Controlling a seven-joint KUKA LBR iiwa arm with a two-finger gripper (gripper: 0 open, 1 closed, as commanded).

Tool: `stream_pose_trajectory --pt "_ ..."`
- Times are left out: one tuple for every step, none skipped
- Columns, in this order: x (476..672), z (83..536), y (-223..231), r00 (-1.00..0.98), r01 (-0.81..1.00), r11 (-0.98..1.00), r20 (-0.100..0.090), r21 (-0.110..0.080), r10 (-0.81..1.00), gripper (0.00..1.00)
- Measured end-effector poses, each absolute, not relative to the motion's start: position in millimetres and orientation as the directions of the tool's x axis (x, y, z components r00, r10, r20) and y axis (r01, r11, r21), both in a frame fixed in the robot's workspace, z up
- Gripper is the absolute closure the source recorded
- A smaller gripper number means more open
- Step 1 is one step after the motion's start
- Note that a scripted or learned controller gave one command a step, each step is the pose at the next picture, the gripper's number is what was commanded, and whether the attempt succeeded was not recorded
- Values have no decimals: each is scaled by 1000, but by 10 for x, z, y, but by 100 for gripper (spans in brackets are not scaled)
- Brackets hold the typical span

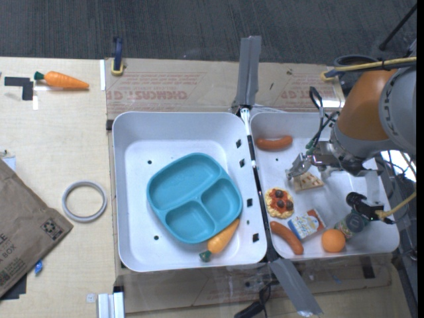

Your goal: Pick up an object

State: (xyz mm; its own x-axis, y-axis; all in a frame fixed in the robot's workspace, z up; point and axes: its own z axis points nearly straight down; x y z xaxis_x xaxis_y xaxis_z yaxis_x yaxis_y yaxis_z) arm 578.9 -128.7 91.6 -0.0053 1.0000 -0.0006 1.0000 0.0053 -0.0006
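A: We take the slice of toast [307, 181] in the right bin [387, 244] as our landmark. The hand [299, 167] hangs right at the toast's left edge, and we cannot tell whether it is released or clenched, or whether it touches the toast.

B: Around the toast we see a sausage [273, 142] toward the bin's far wall, a small pizza [279, 203] just nearer us and to the left, then a second sausage [287, 237], a little carton [304, 226] and an orange [334, 241] along the near wall.

A: Right of the toast the arm [371, 111] and its cables cover much of the bin, so we cannot make out what lies under them. A dark round thing [356, 218] sits by the orange; we cannot name it.

B: Open floor shows only in a thin strip between the toast and the far sausage. Well left of the toast, the other bin [132, 197] holds a blue divided tray [193, 197] with a toy carrot [221, 238] at its near edge. On the worktop [53, 138] beyond lie a ring [84, 200] and another carrot [61, 80].
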Motion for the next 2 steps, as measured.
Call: stream_pose_trajectory --pt "5785 999 -1299 -2 1000 2 -1 -2 1000 100" --pt "6523 1920 -395 -90 996 90 -1 1 996 100"
